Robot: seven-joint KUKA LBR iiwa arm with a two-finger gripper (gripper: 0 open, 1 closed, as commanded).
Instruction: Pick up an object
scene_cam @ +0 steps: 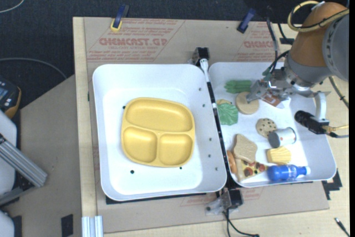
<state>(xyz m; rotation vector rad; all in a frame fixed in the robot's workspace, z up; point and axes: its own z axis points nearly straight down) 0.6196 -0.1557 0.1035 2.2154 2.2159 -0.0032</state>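
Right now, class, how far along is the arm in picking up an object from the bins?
Done: the gripper is down in the right bin, beside the round tan disc. In hand: nothing visibly held. Left: grasp and lift; the cookie and blue bottle lie in that bin.

The arm (327, 36) runs off the right edge. A small reddish item (272, 99) lies partly hidden beneath the wrist — too covered to identify — and the jaws' stance is unreadable.
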